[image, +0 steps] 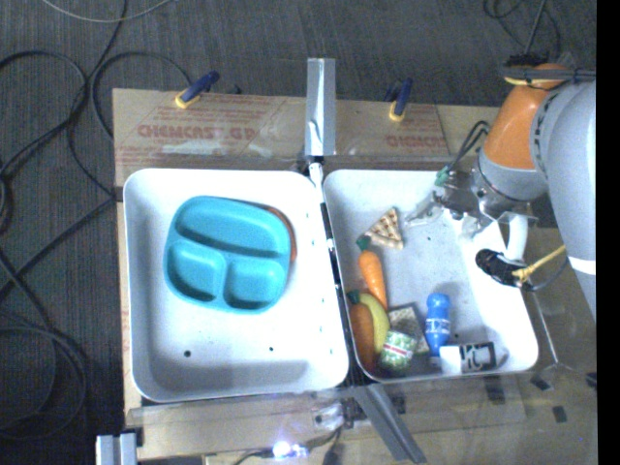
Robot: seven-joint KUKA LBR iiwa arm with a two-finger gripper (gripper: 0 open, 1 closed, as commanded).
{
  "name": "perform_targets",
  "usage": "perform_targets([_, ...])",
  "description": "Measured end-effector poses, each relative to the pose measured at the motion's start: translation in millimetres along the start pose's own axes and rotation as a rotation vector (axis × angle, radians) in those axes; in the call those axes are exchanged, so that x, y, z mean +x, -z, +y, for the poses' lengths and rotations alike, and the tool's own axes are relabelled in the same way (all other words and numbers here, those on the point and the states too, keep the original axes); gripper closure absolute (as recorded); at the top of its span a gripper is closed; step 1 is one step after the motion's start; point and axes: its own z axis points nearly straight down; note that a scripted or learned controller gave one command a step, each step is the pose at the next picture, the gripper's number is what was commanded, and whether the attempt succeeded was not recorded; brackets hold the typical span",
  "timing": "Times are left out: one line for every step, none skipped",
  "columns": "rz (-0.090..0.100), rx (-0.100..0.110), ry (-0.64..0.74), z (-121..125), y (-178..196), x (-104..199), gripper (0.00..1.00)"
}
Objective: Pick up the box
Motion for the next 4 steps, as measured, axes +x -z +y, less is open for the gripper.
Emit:
perform_targets([0.0, 0.0, -0.173, 35.8, -7.9, 37.3, 0.0])
perform_targets([0.01, -0.025, -0.121, -0.7, -32.1, -19.0, 0.0])
perform_targets([0.012, -0.029, -0.117, 1.0, -20.8, -16.2, 1.0])
perform_targets([0.011, -0.027, -0.117, 0.5, -21.7, -16.4, 0.0])
